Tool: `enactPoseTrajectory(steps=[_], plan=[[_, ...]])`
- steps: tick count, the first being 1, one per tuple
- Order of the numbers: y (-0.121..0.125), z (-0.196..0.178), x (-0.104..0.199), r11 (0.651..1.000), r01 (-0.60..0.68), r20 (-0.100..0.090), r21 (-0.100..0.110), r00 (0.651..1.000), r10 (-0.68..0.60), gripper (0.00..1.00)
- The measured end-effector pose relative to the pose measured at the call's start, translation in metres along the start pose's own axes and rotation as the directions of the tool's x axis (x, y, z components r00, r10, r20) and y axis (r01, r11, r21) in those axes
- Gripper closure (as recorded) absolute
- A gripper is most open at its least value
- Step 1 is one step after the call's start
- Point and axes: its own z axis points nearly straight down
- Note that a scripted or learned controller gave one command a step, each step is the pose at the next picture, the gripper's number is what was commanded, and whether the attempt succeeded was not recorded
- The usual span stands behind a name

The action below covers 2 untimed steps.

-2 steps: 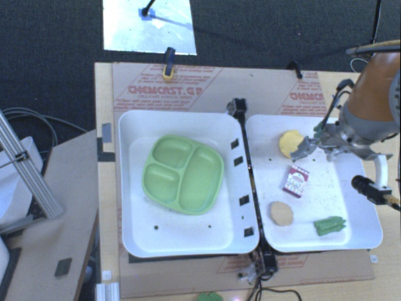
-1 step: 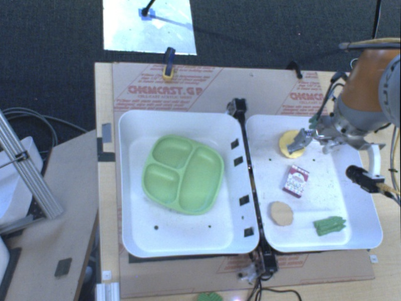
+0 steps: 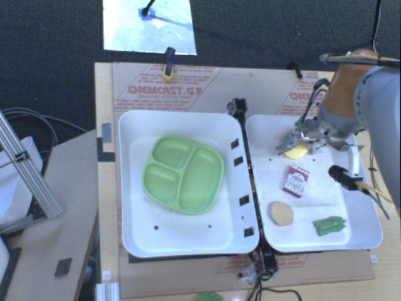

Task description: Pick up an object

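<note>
Item 1, yellow object point(image 3: 297, 153): small, pale yellow, rounded and slightly elongated, with a smooth surface and no print that can be read. It lies on the floor of the right bin point(image 3: 269, 130), in the far half, left of the bin's midline and well clear of the near edge.

Item 2, gripper point(image 3: 296, 145): it is lowered into the right bin directly over the yellow object. Its metal tip touches or overlaps the object's far side. The object's near side shows below the tip. Whether the gripper is released, clenched or grasping the object cannot be told from this angle. The arm point(image 3: 376, 105) enters over the bin's far right corner.

Item 3, red and white packet point(image 3: 296, 182): it lies flat near the centre of the right bin, apart from the yellow object.

Item 4, tan disc point(image 3: 282, 214): it lies toward the near left corner of the right bin.

Item 5, green object point(image 3: 329, 225): knobbly, beside the near edge and toward the near right corner.

Item 6, green plate point(image 3: 183, 174): 3 compartments, centred in the left bin point(image 3: 135, 137).
</note>
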Motion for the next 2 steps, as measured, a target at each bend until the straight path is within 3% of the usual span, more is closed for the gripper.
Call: enactPoseTrajectory(steps=[1,2], plan=[[0.000,-0.015,0.000,1.000,0.001,0.001,-0.003,1.000,-0.001,1.00],[-0.030,-0.110,0.081,1.000,0.005,-0.004,-0.005,1.000,-0.006,1.00]])
